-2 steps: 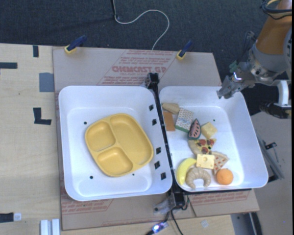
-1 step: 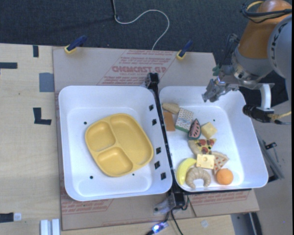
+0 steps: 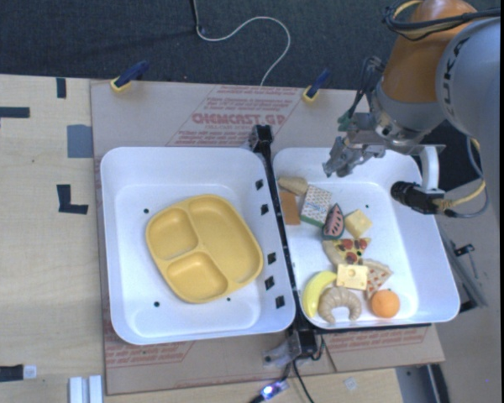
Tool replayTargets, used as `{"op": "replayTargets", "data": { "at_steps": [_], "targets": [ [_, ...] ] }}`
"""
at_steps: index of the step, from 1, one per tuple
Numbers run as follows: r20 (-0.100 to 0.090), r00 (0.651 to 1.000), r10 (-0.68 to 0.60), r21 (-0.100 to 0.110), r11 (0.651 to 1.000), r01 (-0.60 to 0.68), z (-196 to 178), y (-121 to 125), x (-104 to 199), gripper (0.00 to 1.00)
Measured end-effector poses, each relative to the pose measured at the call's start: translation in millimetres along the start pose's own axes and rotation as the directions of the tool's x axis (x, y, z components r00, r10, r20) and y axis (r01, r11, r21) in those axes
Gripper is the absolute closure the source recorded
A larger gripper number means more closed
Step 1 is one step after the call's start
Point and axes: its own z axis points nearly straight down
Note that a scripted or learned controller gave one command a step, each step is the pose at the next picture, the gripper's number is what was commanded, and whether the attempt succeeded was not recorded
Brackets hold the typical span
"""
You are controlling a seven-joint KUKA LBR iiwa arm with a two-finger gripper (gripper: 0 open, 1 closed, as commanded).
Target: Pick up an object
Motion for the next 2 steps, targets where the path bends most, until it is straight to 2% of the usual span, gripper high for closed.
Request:
{"op": "replayTargets", "data": {
  "at_steps": [1,2],
  "targets": [
    [0.001,1.000,0.001,0.003,1.000,-0.001,12,-14,48,1.00],
    [0.000,1.000,0.000,0.002,1.000,0.000,2,-37,102,1.00]
  ]
}}
